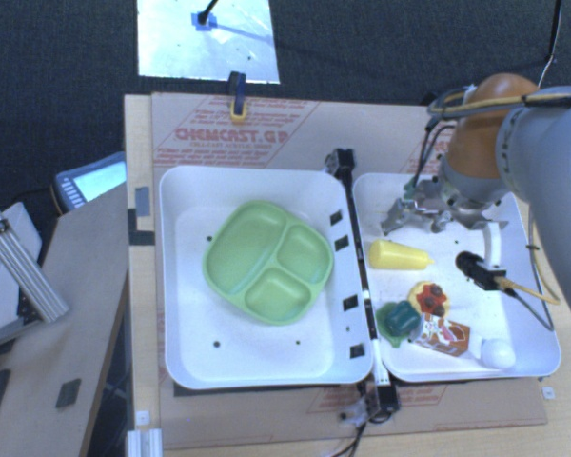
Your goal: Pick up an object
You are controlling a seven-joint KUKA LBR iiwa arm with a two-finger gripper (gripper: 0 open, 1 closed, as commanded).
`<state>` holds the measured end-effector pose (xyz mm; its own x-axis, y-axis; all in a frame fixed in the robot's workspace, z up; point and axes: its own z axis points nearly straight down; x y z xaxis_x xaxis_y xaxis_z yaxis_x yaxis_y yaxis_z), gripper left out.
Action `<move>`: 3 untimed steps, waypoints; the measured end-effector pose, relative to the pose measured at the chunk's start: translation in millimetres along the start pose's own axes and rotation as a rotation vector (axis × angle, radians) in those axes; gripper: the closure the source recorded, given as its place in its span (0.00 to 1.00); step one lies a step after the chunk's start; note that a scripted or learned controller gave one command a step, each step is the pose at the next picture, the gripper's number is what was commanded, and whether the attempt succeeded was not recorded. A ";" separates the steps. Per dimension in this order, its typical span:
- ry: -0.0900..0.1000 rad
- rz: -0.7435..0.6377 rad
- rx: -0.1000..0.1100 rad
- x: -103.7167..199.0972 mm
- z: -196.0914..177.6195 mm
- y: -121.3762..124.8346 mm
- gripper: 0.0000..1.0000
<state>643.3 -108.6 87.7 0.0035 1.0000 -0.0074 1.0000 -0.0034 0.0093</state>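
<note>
We saw the grey arm (pixel 542 150) reach in from the right, its gripper (pixel 417 213) low over the right white bin (pixel 528 350), above the yellow plastic cone (pixel 398 254); jaws spread, holding nothing.

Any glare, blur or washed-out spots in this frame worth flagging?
Camera view: the reflective sheet behind the bench glares bright; the white egg-like object nearly blends into the right bin; the gripper looks soft, its detail lost; the green tray is evenly lit.

Lt green tray (pixel 268 263) in white bin (pixel 186 350) — yellow piece (pixel 398 254), teal toy (pixel 398 319), white ball (pixel 498 353).
</note>
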 end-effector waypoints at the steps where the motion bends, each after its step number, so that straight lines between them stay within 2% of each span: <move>1: 0.006 -0.002 0.004 3.8 -10.0 -0.3 1.00; 2: 0.007 -0.007 0.004 4.6 -53.9 4.5 1.00; 3: 0.006 -0.008 0.001 7.5 -112.9 15.6 1.00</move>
<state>657.9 -100.4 200.7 -0.0047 1.0000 -0.0014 1.0000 0.0047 0.0078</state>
